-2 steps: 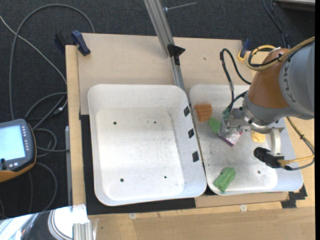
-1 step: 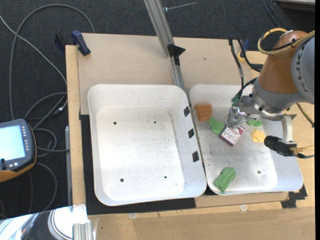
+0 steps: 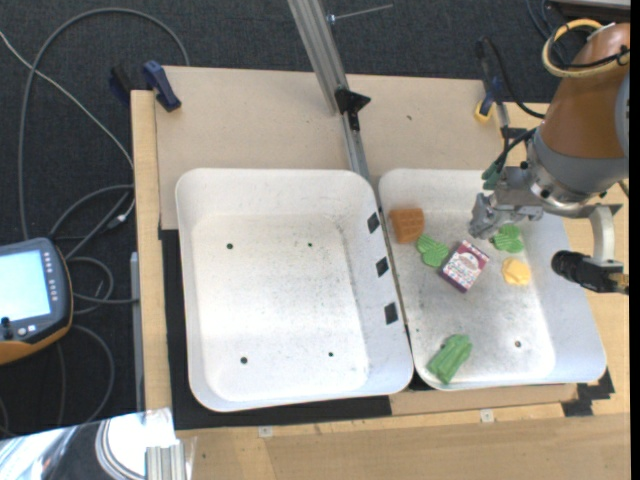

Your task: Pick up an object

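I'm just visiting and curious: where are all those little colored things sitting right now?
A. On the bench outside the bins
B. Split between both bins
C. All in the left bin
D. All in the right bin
D: the orange block, the green pieces, the small box and the yellow piece all lie inside the right bin.

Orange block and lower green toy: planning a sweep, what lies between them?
In the camera view, a smaller green piece lies between orange block and lower green toy, then bare bin floor.
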Robot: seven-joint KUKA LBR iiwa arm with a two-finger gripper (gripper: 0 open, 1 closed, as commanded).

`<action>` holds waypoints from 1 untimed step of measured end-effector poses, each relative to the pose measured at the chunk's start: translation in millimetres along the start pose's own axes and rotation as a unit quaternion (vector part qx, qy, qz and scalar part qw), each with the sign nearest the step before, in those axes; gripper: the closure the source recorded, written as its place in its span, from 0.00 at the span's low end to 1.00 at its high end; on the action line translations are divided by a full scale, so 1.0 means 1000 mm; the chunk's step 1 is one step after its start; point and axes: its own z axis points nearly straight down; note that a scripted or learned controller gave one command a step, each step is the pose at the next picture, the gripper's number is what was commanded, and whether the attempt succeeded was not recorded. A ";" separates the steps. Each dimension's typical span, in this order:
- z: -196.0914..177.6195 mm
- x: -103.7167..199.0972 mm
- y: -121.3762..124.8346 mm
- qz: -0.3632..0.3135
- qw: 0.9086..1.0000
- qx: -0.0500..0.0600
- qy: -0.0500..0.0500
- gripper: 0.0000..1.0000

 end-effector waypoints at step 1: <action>-0.012 0.000 0.001 0.000 1.000 0.003 0.000 1.00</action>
